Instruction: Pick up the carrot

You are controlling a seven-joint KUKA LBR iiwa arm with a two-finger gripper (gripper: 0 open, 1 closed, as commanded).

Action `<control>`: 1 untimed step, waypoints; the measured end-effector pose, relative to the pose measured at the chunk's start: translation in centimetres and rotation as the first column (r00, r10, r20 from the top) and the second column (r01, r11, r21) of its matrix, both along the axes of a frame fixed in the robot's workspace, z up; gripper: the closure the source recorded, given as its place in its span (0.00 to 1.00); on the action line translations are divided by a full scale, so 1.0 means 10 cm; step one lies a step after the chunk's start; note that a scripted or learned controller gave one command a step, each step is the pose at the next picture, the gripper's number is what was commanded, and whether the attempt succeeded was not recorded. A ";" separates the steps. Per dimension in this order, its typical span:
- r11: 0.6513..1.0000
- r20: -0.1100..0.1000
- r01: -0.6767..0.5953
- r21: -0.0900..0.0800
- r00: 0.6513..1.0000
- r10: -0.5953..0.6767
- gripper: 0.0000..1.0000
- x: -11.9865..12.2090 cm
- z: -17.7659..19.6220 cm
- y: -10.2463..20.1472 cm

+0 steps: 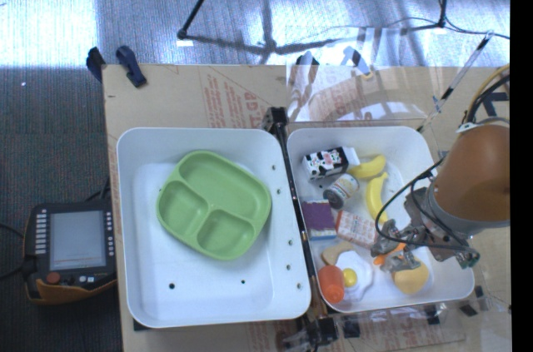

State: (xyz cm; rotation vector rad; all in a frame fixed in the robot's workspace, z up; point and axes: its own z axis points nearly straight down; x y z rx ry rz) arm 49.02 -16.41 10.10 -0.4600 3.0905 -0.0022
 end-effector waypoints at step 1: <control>0.977 -0.013 0.212 0.002 0.977 -0.212 1.00 0.17 0.68 0.40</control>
